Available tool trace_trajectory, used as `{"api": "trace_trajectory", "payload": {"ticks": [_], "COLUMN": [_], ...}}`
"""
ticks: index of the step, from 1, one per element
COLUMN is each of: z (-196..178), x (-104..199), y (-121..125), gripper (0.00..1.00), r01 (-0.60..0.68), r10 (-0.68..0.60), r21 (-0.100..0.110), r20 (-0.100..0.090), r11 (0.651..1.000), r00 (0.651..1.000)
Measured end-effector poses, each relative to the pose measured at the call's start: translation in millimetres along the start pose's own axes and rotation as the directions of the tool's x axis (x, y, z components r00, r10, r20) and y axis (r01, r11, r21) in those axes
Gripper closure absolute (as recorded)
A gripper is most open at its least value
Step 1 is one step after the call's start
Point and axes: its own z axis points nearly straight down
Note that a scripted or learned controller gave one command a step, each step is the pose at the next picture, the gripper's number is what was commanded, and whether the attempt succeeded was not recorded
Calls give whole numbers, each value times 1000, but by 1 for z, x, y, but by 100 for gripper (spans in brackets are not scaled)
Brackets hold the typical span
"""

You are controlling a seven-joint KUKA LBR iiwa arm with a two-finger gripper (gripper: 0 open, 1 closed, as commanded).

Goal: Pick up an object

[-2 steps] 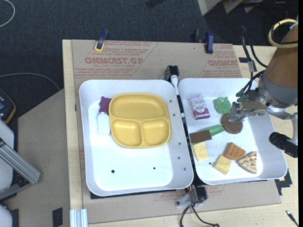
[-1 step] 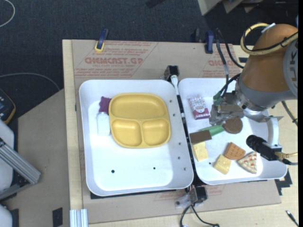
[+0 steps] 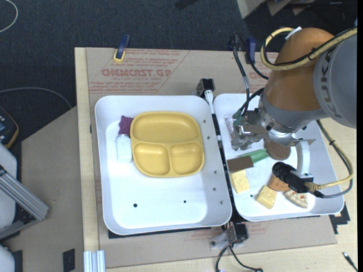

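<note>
My gripper (image 3: pixel 244 134) hangs low over the left part of the right bin (image 3: pixel 326 152), close to its floor. Just below it lie a brown rectangular block (image 3: pixel 239 163) and a green piece (image 3: pixel 258 156). A brown round disc (image 3: pixel 278 151) sits to its right, partly under the wrist. Nearer the front edge lie a pale yellow wedge (image 3: pixel 240 181), a second yellow piece (image 3: pixel 265 196), an orange-brown piece (image 3: pixel 277 183) and a light slice (image 3: pixel 297 199). Nothing is visibly held.
The left bin (image 3: pixel 164 208) holds a yellow divided plate (image 3: pixel 167 143), with a purple item (image 3: pixel 125 123) and a small white bottle (image 3: pixel 123 148) at its left side. The ridge between the bins (image 3: pixel 218 152) runs close to the gripper's left.
</note>
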Motion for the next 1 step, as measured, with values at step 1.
{"api": "trace_trajectory", "payload": {"ticks": [1], "z": [10], "x": [52], "y": [-14], "gripper": [100], "r01": [0], "r10": [0], "r21": [2], "r20": [0], "r11": [1000], "r00": [1000]}}
